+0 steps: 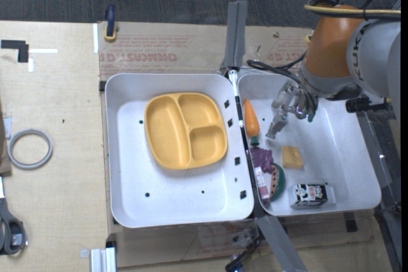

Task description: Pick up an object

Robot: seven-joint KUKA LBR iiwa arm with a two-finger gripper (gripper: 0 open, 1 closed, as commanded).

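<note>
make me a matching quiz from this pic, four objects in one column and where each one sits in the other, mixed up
Things:
1. yellow divided plate
2. carrot
3. small milk carton
4. roll of tape

Places:
A. on the wooden bench, left of both bins
B. right bin, near its front edge
C. middle of the left bin
D. right bin, against its left wall

Pairs: 1-C, 2-D, 3-B, 4-A
</note>
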